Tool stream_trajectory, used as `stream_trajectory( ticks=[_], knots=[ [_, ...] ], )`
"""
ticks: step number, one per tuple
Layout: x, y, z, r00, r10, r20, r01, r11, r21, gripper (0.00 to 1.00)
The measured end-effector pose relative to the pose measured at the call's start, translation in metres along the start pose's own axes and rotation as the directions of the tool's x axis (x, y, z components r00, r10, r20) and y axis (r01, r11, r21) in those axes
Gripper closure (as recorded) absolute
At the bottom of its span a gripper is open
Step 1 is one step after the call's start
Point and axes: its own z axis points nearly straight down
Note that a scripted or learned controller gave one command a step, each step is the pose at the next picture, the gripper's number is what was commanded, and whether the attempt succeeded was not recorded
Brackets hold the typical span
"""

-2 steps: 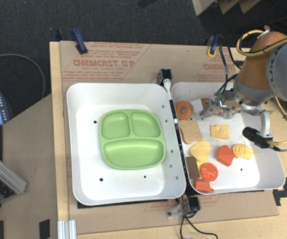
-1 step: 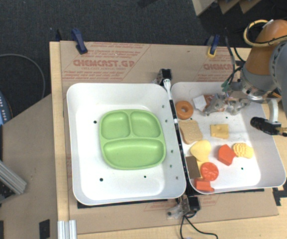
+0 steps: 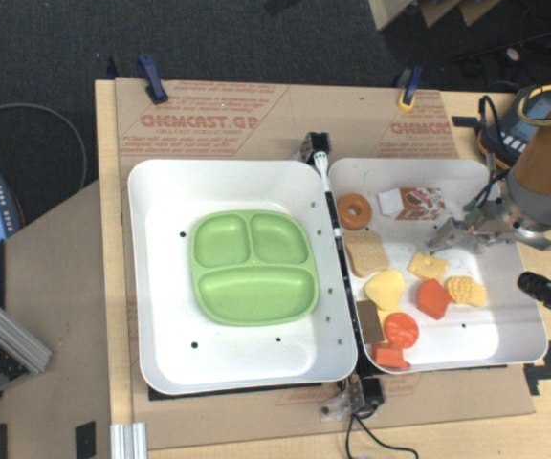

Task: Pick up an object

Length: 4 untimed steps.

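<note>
Yellow cheese wedge (image 3: 428, 266) just beneath tool (image 3: 445, 237).

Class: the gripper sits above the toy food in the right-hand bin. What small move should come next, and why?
Probably lower the gripper toward the yellow wedge just below and left of it; the wedge lies apart from the orange pieces, so it looks easiest to grasp.
</note>
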Motion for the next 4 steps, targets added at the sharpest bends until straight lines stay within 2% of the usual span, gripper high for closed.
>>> stream_trajectory(
  ticks=[1,2,3,4],
  knots=[
    [0.086,0.049,-0.012,1.0,-0.008,0.014,0.008,1.0,-0.009,0.0],
    [0.056,0.079,-0.001,1.0,0.004,-0.017,-0.003,0.998,0.067,0.0],
    [0.026,0.08,-0.001,0.999,-0.005,-0.032,0.007,0.998,0.07,0.0],
    [0.016,0.08,0.001,0.999,-0.005,-0.052,0.009,0.997,0.074,0.0]
  ],
)
